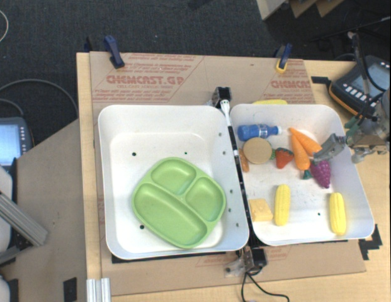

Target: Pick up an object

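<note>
The right bin holds the pickable objects. A purple grape bunch lies near the bin's right wall, directly below the gripper. An orange carrot lies just left of the gripper tip, and a second carrot lies touching it on its lower left. A red strawberry-like piece sits left of the carrots, beside a round tan disc. A blue bottle lies on its side above the disc, near the bin's upper left. 2 corn cobs stand roughly parallel in the lower half: corn cob 1 near the middle and corn cob 2 near the right wall. A yellow cheese wedge lies just left of corn cob 1.

The gripper enters from the right over the bin's right rim, its grey tip above the grape bunch and next to the carrot. No object is visibly between the fingers, and the finger spacing cannot be determined at this resolution.

The left bin holds 1 green divided plate with 3 compartments, set toward the lower right of that bin. Both bins rest on a cardboard sheet clamped by 2 blue clips.
</note>
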Available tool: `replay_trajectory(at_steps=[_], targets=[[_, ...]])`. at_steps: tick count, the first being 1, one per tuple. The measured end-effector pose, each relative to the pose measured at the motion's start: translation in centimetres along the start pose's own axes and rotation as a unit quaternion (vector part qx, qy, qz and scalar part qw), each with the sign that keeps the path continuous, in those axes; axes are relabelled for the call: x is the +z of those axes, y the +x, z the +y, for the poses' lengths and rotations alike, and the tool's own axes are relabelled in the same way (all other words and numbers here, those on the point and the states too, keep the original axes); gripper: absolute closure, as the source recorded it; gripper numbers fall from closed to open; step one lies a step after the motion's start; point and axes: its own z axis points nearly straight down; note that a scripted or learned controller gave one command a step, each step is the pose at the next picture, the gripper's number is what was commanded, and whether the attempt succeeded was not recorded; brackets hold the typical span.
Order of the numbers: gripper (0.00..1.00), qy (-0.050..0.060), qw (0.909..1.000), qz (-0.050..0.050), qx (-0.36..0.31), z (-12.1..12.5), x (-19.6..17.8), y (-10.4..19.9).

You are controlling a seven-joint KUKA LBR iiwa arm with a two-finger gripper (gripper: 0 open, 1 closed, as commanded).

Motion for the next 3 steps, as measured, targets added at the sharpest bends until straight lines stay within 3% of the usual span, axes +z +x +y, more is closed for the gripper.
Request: replay_trajectory(at_steps=[1, 2, 3], targets=[[0.00, 0.005, 1.0000, 0.002, -0.002, 3.9, 12.0, 4.0], [0.00, 0.003, 1.0000, 0.001, 0.001, -1.8, 19.3, 3.7], [1.00, -0.001, 1.0000, -0.001, 0.001, -1.5, 17.9, 3.7]])
